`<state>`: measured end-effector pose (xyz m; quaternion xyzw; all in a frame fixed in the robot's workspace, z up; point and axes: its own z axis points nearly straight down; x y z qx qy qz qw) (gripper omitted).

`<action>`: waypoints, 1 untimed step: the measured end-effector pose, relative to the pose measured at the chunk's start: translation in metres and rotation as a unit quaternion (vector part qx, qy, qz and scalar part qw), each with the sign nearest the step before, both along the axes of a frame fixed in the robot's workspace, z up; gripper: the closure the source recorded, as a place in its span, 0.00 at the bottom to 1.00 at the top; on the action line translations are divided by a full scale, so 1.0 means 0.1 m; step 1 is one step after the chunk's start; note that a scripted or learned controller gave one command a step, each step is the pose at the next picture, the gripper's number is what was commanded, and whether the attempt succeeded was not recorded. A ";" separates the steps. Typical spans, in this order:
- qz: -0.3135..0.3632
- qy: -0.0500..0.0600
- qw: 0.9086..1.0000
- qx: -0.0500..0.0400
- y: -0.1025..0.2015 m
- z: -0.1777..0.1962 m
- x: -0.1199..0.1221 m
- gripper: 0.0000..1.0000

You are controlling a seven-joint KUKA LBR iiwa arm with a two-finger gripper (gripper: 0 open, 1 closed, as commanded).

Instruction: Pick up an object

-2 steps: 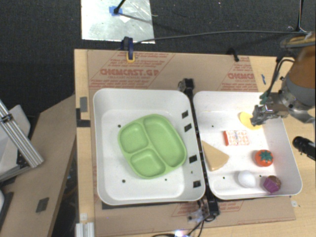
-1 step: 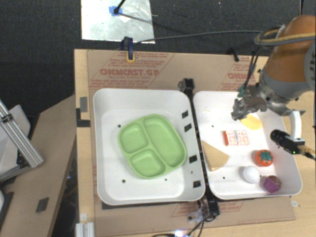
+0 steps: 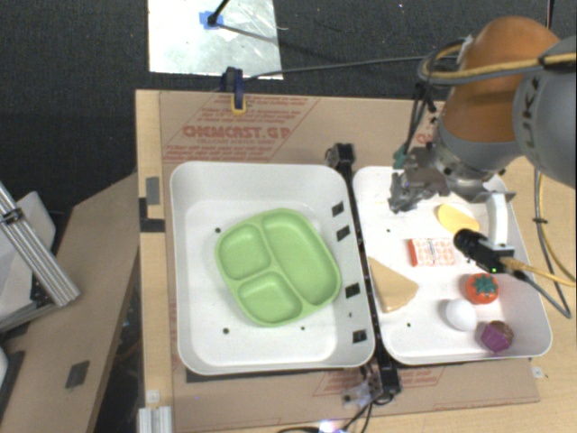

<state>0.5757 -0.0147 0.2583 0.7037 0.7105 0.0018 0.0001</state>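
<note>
Two shallow white bins side by side on a cardboard-covered bench (image 3: 252, 124). The left bin (image 3: 270, 188) holds one green divided plate (image 3: 275, 264), three compartments, lying flat near the middle.

The right bin (image 3: 383, 237) holds six small pieces, all resting on the floor:
- yellow piece (image 3: 453, 216), curved, possibly a toy banana, toward the far side
- red-and-white packet (image 3: 431, 252), flat, just in front of the yellow piece
- tan wedge (image 3: 393, 287), against the bin's left wall, point toward the centre
- red fruit with a green top (image 3: 482, 288), right of centre
- white ball (image 3: 460, 315), egg-like, just beside the red fruit on its near side
- purple piece (image 3: 495, 336), in the near right corner, close to the white ball

The arm (image 3: 500, 61), grey with an orange band, reaches in from the right above the far part of the right bin. The gripper (image 3: 407, 195) points down over the bin's far left area, near the yellow piece but apart from it, and well clear of the wedge and the near-side pieces. From this slant the tip reads as a dark grey mass; I cannot tell whether it is spread or closed. It sits over bare white floor.

Beyond the bins, a blue clamp (image 3: 234, 87) grips the bench's far edge.
</note>
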 end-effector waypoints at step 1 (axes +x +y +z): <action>0.000 0.002 1.000 0.000 0.49 -0.22 0.05 1.00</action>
